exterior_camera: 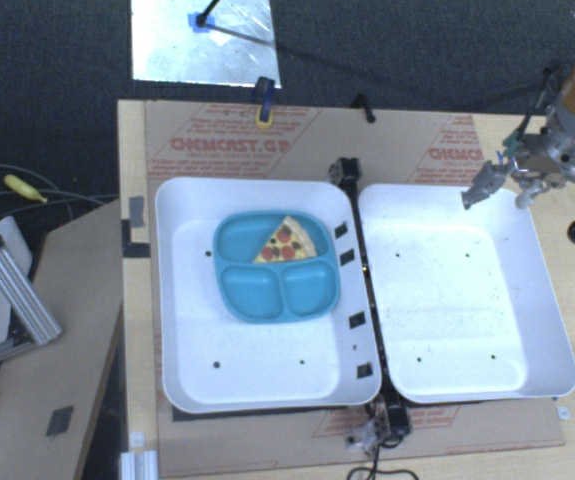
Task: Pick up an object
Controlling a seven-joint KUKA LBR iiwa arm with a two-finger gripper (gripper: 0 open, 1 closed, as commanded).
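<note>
One toy pizza slice [286,241] lies in the top compartment of the blue divided plate [267,293] in the left bin [182,268], well left of the open, empty gripper [499,190] above the right bin's [542,298] far edge.

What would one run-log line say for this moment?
end effector: open, above right bin's far edge | blue plate with pizza slice: left bin | nothing held
</note>
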